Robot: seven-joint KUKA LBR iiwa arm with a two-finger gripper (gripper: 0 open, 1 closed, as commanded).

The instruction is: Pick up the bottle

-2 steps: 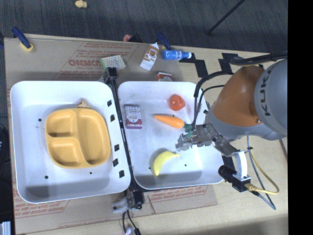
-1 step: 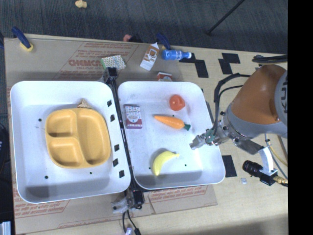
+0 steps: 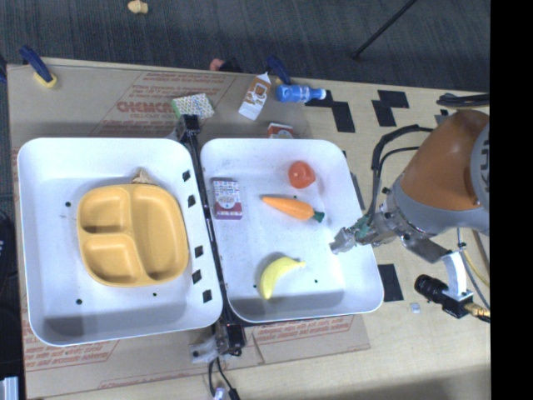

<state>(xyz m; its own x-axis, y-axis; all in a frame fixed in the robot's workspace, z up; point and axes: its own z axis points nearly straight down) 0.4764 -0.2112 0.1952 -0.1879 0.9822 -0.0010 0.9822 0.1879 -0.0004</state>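
Note:
The bottle [image 3: 296, 93] is small and blue with a pale cap end. It lies on its side on the cardboard behind the right bin [image 3: 362, 286], outside both bins. My gripper [image 3: 345, 241] hangs low over that bin's right rim, well in front of the bottle and to its right. Nothing shows in the gripper. The grey arm with its orange band [image 3: 441, 169] reaches in from the right.
In the right bin lie a red tomato [image 3: 301, 174], a carrot [image 3: 290, 207], a banana [image 3: 277, 273] and a small red packet [image 3: 226, 198]. The left bin [image 3: 42, 307] holds a yellow divided plate [image 3: 132, 232]. Small cartons [image 3: 255, 97] and clamps sit behind the bins.

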